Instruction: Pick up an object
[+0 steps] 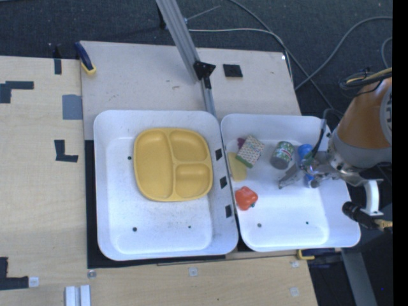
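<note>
Gripper point(294, 176) down low in the right bin point(280, 231), fingers spread narrow, nothing between them. Parked just near of the small can point(283, 153) and the blue piece point(305, 151), probably lining up on one of those. Red object point(245, 197) further left, patterned block point(250, 150) beside the divider. Yellow divided plate point(172, 164) alone in the left bin point(115, 222), well apart. Nothing picked yet.

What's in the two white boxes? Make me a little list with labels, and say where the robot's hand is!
left bin: yellow plastic plate with three sections
right bin: small silver can, checkered packet, pale yellow block, red-orange rounded toy
robot hand: low inside the right bin, beside the can
held object: none seen between its fingers
</note>
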Robot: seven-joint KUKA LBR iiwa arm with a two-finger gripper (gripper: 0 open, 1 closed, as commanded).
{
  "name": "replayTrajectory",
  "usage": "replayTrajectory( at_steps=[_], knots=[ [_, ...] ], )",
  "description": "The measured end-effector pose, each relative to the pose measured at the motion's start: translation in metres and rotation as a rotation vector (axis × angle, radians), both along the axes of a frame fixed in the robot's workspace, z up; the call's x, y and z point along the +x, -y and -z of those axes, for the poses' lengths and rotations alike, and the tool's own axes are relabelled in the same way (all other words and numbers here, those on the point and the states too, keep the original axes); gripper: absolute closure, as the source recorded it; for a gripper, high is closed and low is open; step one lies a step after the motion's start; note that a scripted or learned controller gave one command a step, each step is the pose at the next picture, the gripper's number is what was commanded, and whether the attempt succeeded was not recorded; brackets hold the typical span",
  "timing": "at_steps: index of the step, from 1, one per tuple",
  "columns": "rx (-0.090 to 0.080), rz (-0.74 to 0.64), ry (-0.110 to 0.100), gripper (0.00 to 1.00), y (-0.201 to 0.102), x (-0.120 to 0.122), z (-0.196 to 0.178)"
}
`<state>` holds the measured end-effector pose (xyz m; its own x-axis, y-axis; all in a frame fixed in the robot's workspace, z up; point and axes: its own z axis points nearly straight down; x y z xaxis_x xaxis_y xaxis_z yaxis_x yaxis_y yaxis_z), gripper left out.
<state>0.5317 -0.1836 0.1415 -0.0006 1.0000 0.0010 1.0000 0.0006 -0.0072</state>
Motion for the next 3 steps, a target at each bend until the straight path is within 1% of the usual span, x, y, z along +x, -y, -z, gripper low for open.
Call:
replayTrajectory(
  at_steps=[1, 2, 3],
  knots=[
    [-0.002, -0.001, 0.005, 0.0, -0.001, -0.001, 0.053],
    [-0.002, -0.001, 0.006, 1.0, -0.001, 0.0, 0.04],
    [-0.002, -0.001, 0.009, 1.0, -0.001, 0.001, -0.002]
  ],
)
